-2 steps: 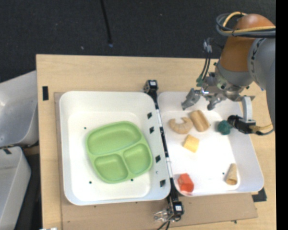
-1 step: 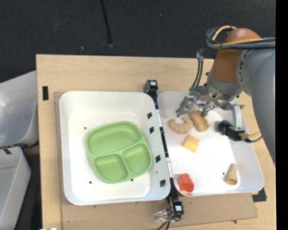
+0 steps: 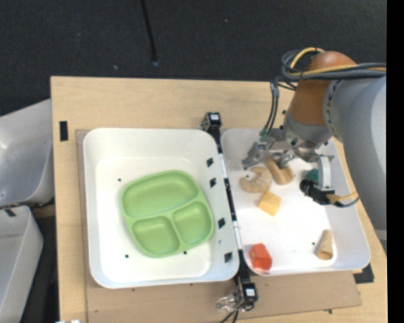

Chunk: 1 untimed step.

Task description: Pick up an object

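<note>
The hand hangs over the right bin, just above a tan block and a beige piece; I cannot tell whether it is clenched. A good grasp probably needs centring on one piece, clear of the yellow cube.

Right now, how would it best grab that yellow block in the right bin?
Probably straight from above, fingers closing across the flat sides of the yellow block. It lies alone on the floor of the right bin, apart from the tan pieces near the gripper, so both sides look reachable.
</note>
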### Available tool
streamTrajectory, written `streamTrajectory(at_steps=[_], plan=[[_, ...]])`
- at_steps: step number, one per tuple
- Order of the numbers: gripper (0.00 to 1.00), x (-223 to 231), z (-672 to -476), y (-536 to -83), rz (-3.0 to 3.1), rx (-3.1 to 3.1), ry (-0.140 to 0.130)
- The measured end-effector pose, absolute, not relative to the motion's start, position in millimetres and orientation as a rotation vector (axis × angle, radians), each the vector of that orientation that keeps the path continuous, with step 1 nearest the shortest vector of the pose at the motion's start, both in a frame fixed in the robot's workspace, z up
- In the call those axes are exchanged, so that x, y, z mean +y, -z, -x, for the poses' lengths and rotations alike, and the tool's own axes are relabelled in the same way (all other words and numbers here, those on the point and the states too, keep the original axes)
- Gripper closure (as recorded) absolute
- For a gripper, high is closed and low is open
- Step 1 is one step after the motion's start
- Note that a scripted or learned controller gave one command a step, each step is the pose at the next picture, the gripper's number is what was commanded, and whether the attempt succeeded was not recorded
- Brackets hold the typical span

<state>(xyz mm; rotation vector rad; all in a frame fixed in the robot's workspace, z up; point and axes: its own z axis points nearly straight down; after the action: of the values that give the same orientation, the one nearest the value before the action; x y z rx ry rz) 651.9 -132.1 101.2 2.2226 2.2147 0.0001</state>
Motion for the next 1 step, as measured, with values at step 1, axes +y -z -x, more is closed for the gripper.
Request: streamTrajectory(at_steps=[1], plan=[[1.00, -133.6, -653.9, -115.8, -2.219, 2.208, -0.006]])
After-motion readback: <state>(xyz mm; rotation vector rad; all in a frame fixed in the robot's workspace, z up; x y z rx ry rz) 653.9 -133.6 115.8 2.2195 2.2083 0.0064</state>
